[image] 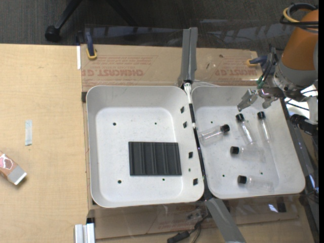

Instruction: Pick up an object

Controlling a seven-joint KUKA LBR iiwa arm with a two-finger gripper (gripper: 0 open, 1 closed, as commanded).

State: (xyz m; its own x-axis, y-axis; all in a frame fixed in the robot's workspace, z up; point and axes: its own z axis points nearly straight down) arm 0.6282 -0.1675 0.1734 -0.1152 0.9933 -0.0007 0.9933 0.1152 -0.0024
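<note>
Hand (256, 98) of the grey arm (299, 54), with its orange band, hangs over the upper edge of the right bin (283, 186) in the upper right of the frame; whether it is released or clenched cannot be told from this angle, and nothing is seen between its parts. Below it, five clear vials with black caps lie scattered on the right bin's floor: one vial (212, 132) near the bin's left wall, lying almost level; a second vial (244, 127) and a third vial (264, 124) side by side just under the hand, both running downward; a fourth vial (243, 150) near the middle; and a fifth vial (253, 182) toward the bin's lower edge. In the left bin (101, 186), a dark ribbed block (155, 158) sits flat at the centre. On the tan tabletop (40, 85) at the far left lie a small grey strip (28, 132) and, lower down at the frame's edge, a red and white tube (10, 169). Printed cardboard (121, 67) lines the area behind both bins.
</note>
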